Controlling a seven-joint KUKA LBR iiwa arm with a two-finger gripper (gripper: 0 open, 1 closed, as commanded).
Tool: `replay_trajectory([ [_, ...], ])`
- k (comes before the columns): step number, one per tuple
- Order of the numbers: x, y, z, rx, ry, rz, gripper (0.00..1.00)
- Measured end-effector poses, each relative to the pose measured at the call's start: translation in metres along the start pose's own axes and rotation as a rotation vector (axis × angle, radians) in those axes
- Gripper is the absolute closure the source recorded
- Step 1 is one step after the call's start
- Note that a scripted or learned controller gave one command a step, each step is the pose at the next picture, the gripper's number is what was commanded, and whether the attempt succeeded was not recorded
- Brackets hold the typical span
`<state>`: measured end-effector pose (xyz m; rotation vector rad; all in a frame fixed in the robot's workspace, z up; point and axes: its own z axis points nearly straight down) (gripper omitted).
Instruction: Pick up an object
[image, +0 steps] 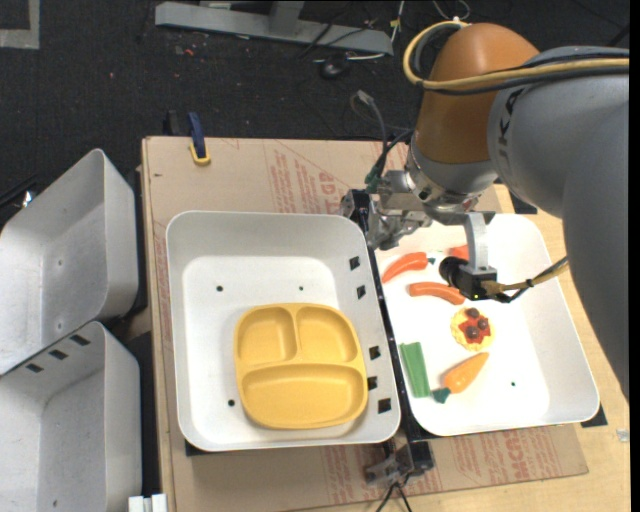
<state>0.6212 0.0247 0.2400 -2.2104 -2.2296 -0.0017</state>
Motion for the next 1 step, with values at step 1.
replay_trajectory([
  [1,0.0521,-0.0043,0.013,0.002,-0.001,0.001,1.0],
])
